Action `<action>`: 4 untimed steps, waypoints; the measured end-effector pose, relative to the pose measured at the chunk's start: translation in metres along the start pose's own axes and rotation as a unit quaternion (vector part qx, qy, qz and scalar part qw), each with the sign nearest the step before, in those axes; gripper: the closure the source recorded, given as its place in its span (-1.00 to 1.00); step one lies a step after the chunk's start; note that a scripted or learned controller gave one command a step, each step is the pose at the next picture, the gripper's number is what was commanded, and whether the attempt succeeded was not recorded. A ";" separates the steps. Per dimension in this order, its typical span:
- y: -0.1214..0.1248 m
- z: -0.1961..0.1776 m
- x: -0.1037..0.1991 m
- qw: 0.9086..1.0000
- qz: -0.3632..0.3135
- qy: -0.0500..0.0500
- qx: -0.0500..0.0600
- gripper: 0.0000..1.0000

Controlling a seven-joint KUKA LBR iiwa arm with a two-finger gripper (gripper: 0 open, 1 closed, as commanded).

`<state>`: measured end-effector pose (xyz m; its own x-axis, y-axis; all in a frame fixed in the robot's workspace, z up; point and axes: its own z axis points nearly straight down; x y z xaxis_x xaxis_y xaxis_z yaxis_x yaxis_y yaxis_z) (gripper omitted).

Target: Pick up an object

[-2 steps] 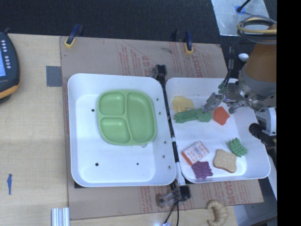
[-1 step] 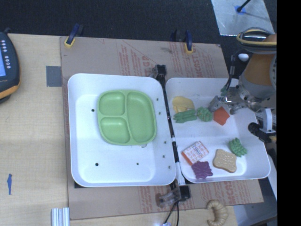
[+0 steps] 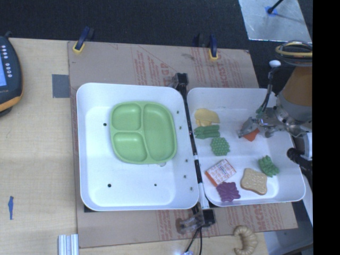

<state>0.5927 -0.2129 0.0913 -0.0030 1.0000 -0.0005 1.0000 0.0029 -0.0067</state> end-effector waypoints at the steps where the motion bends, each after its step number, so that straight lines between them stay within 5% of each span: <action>1: 0.001 -0.012 0.000 1.000 -0.001 0.000 -0.001 1.00; 2: 0.056 -0.020 0.033 1.000 -0.003 0.000 -0.005 1.00; 3: 0.066 -0.108 0.133 1.000 -0.005 0.002 -0.007 1.00; 4: 0.063 -0.101 0.126 1.000 -0.001 0.000 -0.002 -1.00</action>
<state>0.6559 -0.0871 0.1922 -0.0048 1.0000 -0.0001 1.0000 0.0048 -0.0031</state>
